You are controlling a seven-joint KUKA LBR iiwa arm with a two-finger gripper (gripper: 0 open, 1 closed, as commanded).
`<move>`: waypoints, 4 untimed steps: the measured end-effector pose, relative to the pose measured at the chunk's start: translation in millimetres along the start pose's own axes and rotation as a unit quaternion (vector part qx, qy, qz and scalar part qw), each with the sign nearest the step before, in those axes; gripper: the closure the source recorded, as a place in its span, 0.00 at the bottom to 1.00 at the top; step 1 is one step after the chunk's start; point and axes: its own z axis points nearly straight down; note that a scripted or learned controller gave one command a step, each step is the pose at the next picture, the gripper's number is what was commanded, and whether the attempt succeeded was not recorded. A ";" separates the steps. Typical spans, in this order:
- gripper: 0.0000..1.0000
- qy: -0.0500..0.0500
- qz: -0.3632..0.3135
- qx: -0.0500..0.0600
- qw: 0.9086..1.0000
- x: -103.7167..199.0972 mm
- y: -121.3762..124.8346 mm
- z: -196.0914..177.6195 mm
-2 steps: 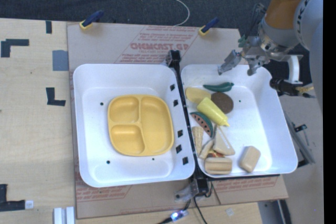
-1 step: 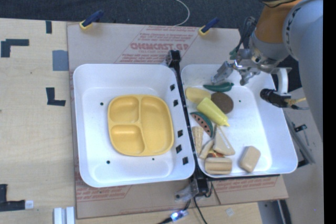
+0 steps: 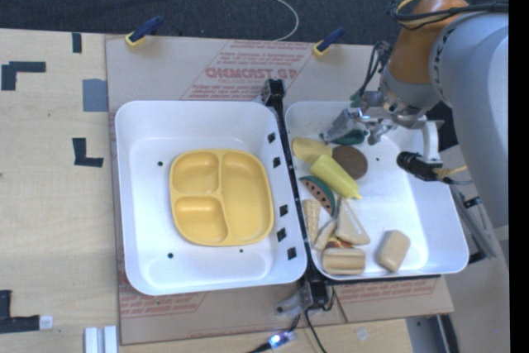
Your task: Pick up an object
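My gripper (image 3: 357, 128) hangs low over the far part of the right bin (image 3: 430, 215), just behind a brown round piece (image 3: 353, 162). A small dark green thing (image 3: 356, 137) shows right under the gripper; I cannot tell whether it is held. Toy foods lie along the bin's left side: a pale yellow piece (image 3: 306, 149), a yellow corn-like piece (image 3: 335, 176), a watermelon slice (image 3: 319, 193), a sandwich wedge (image 3: 353, 227), a bread roll (image 3: 343, 261) and a tan lump (image 3: 394, 250).
The left bin (image 3: 140, 202) holds a yellow divided plate (image 3: 221, 197). The grey arm with its orange band (image 3: 417, 45) comes in from the right above the right bin's far corner. A black fitting (image 3: 416, 165) hangs beside the wrist.
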 end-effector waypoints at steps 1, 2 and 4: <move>0.00 0.000 0.000 -0.002 1.000 1.8 -0.2 37.8; 1.00 -0.001 -0.001 -0.004 1.000 2.2 1.3 24.0; 1.00 -0.001 0.001 -0.006 1.000 -9.5 10.7 -91.1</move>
